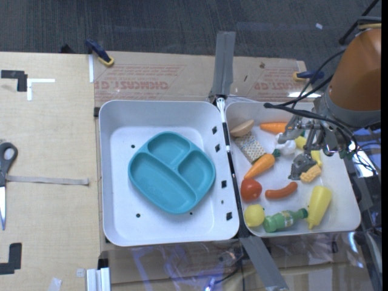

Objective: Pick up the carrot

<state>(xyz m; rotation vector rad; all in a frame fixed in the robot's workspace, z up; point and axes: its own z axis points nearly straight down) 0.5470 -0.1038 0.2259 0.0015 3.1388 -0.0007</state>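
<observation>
Carrot [259, 165] lies tilted between tomato [251, 190] and grater [249, 146]; likely light, rigid, smooth plastic. Grasp mid-body, across its width. Gripper [301, 162] state: cannot tell.

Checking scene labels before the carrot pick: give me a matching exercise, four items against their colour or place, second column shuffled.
Column 1:
1. carrot
2. divided plate
3. bottle
4. tomato

Column 2:
A. green, lying near the right bin's front edge
B. red, just below the carrot's tip
C. orange, green end pointing toward the gripper
D. blue, in the left bin

Pairs: 1-C, 2-D, 3-A, 4-B
</observation>
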